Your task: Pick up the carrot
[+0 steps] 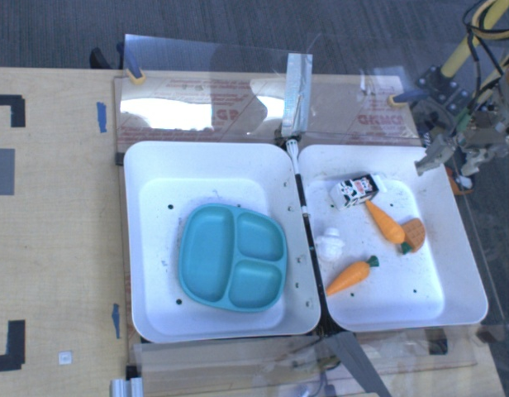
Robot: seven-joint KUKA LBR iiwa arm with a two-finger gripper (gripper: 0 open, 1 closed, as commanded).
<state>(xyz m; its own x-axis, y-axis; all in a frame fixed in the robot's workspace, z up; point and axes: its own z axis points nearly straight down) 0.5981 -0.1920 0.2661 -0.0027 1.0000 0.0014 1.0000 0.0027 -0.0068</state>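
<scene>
Two orange carrots lie in the right bin [461, 300]. One carrot [384, 221] lies slantwise near the bin's middle, its lower end touching a brown round piece [414, 233]. The other carrot [351, 276], with a green top, rests lower and further left, near the bin's left wall. My gripper [440, 151] hangs at the bin's upper right corner, above its rim and well apart from both carrots. Nothing shows in its grasp.
A black-and-white milk carton [356, 190] lies just above the upper carrot. A small white object [329, 243] sits by the right bin's left wall. The left bin [147, 172] holds a teal divided plate [232, 256]. Clear panels stand behind both bins.
</scene>
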